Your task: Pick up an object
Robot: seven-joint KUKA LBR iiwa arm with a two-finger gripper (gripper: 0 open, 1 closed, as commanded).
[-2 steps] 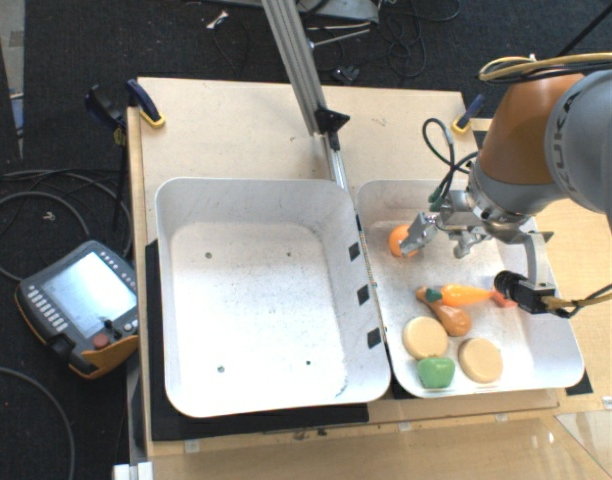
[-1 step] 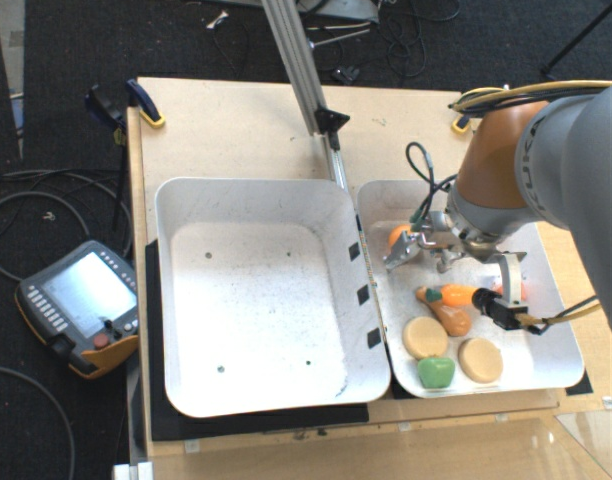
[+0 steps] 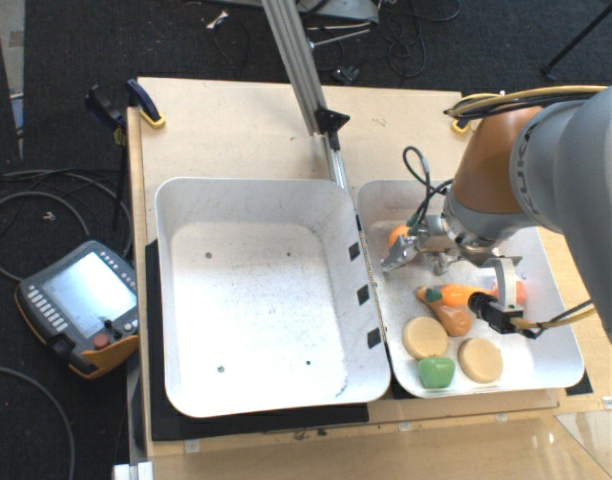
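We're down in the right bin (image 3: 546, 368) with the gripper (image 3: 438, 253), its fingers hidden under the wrist, so we cannot tell their state. The carrot-shaped toy (image 3: 452, 308) lies just below it, long axis slanting toward the two tan discs (image 3: 426, 336) and green piece (image 3: 437, 371); no readable writing anywhere.

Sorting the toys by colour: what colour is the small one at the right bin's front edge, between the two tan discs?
Green, clearest in the camera view.
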